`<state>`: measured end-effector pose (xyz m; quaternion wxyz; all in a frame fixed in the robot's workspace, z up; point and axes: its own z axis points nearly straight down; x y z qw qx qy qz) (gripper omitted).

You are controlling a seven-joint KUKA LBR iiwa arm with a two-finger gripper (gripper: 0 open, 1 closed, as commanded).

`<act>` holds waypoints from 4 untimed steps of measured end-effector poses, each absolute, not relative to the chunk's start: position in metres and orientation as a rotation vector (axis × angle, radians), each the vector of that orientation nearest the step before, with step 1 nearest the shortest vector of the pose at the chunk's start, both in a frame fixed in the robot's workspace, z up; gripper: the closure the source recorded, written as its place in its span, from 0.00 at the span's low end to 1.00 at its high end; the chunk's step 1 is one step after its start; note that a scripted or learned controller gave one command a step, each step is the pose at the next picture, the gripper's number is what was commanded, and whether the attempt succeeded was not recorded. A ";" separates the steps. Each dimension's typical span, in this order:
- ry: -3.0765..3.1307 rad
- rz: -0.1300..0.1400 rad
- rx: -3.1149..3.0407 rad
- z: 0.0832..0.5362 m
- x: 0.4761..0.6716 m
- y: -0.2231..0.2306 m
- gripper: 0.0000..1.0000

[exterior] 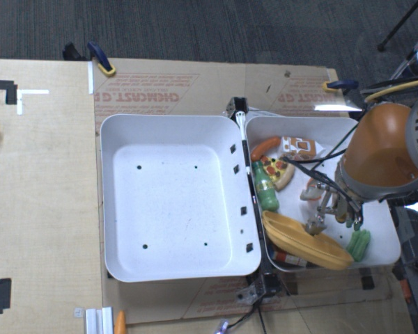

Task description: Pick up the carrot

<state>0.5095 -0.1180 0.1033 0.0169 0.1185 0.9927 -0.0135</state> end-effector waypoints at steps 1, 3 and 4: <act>3.107 0.001 0.418 0.192 0.481 -0.051 0.00; 2.938 0.002 1.090 0.095 0.528 -0.100 0.00; 2.932 -0.001 1.089 0.105 0.530 -0.102 1.00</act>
